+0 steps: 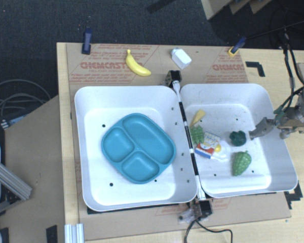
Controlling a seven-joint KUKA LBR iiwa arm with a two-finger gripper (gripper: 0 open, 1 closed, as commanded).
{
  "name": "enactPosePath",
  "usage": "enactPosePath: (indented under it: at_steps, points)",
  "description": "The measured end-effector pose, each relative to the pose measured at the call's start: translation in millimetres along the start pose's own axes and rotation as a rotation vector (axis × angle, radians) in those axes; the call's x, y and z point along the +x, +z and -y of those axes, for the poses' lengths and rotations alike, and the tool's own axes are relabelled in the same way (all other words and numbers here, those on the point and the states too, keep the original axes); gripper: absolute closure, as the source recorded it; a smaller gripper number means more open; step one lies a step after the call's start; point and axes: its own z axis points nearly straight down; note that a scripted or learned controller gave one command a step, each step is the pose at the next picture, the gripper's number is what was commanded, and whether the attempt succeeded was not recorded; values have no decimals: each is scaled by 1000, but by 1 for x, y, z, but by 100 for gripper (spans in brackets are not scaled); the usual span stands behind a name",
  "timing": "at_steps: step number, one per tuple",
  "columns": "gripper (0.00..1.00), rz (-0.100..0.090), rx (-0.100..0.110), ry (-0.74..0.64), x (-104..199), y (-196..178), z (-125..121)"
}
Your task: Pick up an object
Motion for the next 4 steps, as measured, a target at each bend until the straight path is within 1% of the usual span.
enactPosePath:
  at_steps: [1, 2, 3, 4]
  points:
    - [0, 0, 0, 0, -13, 143, 21]
    - [100, 1, -3, 2, -13, 133, 21]
    - [100, -3, 3, -2, 65, 114, 22]
    - [100, -1, 0, -2, 141, 42, -27]
